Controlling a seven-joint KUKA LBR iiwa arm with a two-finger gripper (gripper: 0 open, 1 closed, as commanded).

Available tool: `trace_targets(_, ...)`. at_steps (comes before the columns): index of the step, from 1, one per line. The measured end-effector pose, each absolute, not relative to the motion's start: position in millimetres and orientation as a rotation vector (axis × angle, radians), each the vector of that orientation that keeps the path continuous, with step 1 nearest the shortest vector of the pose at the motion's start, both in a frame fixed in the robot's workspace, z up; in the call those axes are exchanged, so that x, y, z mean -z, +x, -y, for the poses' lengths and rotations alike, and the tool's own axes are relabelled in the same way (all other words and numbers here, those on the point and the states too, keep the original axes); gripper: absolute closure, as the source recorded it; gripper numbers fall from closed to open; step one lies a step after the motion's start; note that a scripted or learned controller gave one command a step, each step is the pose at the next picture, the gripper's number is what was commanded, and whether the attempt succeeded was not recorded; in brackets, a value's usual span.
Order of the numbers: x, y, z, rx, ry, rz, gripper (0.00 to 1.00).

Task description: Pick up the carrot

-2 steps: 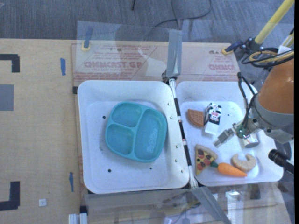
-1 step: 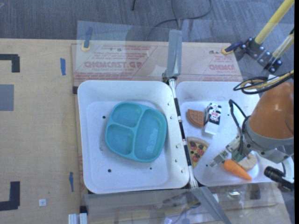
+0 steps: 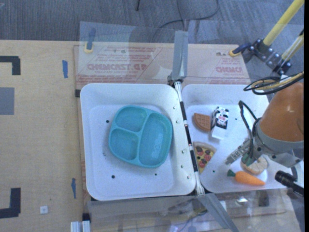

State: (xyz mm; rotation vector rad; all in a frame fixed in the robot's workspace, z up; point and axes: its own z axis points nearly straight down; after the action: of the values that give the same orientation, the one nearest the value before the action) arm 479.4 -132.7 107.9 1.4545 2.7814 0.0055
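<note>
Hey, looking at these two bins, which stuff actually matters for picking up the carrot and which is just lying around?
Belongs to the job:
- carrot, at the right bin's front edge
- gripper, just above the carrot

Just lying about:
- pizza slice
- waffle piece
- cow-print carton
- round bread piece, beside the gripper
- teal divided plate, in the left bin

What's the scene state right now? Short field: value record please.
left bin: holds teal divided plate
right bin: waffle wedge, cow-print carton, pizza slice, carrot, round bread piece
carrot: lying flat near the front edge, green end to the left
gripper: low over the bread piece, just above the carrot
carrot held: no
</note>
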Motion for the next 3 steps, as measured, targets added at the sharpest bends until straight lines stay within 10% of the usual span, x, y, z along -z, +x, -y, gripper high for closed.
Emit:
trace_targets(1, -184.3, 480.1, 77.7, -0.001, 1.989, -2.431, 1.00)
trace_targets(2, -88.6, 487.0, 96.8, -0.010, 2.259, -2.178, 1.00)
trace_targets(3, -89.4, 481.0, 167.5, -0.005, 2.582, -1.780, 1.00)
